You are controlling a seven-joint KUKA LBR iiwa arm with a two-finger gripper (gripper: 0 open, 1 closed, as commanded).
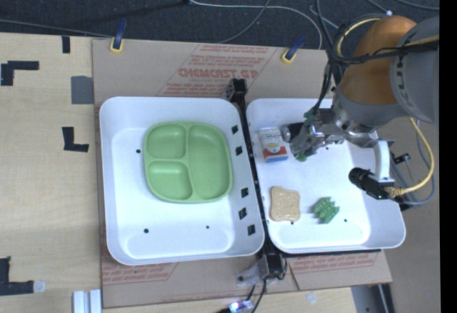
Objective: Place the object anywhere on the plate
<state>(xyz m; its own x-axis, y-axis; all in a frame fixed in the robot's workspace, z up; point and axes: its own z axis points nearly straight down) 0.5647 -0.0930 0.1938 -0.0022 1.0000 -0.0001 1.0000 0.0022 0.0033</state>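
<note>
A green plate (188, 161) with three compartments lies in the left bin (125, 233). In the right bin (382, 229) lie a small carton with a red and blue label (271, 143), a tan slice of bread (285, 204) and a small green toy (326, 210). My gripper (303, 143) hangs low over the right bin's upper part, just right of the carton. Something green shows at its tips, but I cannot make out what it is.
A black clip bar (246, 161) runs along the divider between the two bins. Cables (285, 4) trail over the dark floor behind the bench. The arm's grey and orange body (378, 76) covers the right bin's upper right corner.
</note>
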